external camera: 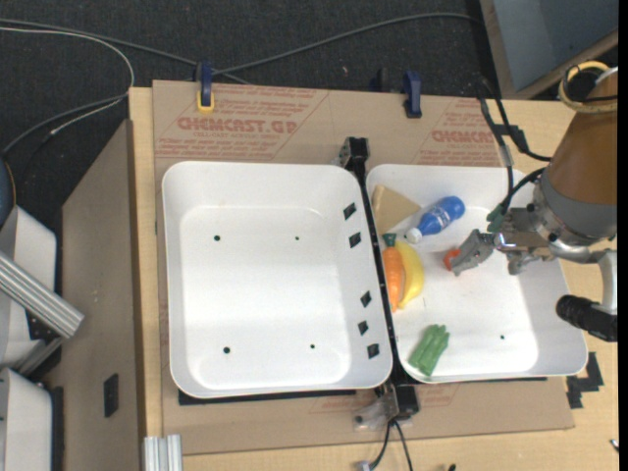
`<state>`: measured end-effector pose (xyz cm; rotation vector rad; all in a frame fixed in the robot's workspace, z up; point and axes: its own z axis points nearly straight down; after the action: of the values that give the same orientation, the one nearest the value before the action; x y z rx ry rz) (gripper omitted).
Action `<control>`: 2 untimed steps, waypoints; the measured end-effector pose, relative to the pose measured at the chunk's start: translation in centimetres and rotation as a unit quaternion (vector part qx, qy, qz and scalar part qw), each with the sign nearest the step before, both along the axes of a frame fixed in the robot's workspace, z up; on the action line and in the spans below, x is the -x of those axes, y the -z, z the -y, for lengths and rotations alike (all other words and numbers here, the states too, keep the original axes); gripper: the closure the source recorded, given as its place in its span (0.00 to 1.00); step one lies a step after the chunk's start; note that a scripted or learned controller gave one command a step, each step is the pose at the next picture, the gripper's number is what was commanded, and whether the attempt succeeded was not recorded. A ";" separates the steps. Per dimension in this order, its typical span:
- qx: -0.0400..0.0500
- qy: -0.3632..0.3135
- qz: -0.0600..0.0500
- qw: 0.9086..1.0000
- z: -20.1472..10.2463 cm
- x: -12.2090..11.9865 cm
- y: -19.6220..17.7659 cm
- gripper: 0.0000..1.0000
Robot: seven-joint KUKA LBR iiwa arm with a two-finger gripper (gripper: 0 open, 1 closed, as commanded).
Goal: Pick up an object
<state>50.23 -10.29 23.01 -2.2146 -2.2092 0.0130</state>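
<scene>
Gripper (469, 254) over right bin (510, 356), finger state unclear; blue bottle (439, 216) near.

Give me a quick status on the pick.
Hand low in right bin, nothing seen between its fingers. Blue bottle, orange-yellow toy, green piece lie loose.

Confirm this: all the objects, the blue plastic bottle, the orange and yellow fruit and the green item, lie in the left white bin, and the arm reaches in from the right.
Wrong bin. The camera view shows the blue plastic bottle, the orange and yellow fruit and the green item in the right white bin, not the left white bin. The arm does reach in from the right.
</scene>
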 end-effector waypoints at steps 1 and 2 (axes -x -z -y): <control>0.001 -0.002 0.007 1.000 0.0 -0.3 -0.6 0.00; 0.001 -0.001 0.005 1.000 0.4 -0.6 3.8 0.00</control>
<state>50.79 -10.73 19.23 -2.2181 -2.2162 0.0045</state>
